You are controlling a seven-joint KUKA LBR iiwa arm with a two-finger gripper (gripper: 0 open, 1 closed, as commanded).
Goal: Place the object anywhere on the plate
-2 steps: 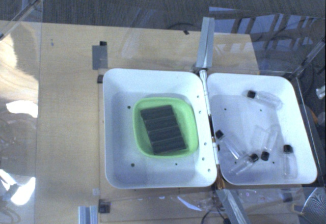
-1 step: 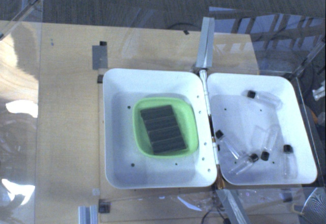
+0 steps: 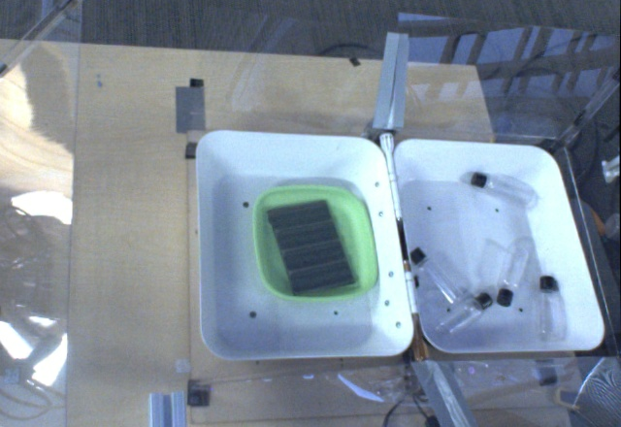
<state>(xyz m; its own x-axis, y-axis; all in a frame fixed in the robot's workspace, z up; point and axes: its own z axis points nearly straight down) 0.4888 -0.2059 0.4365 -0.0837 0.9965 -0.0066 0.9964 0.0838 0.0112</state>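
A green square plate (image 3: 361, 231) sits in the left white bin (image 3: 223, 250). On the plate lies a dark grey ribbed rectangular object (image 3: 310, 246), tilted slightly. The right white bin (image 3: 572, 250) holds several clear plastic vials with black caps, such as one vial (image 3: 500, 184) near its far edge and another vial (image 3: 462, 309) near its front.
A grey metal post (image 3: 391, 81) rises at the far side between the two bins. The bins rest on a wooden bench (image 3: 116, 221) with a clear sheet over its left part. A small dark bracket (image 3: 191, 108) lies behind the left bin.
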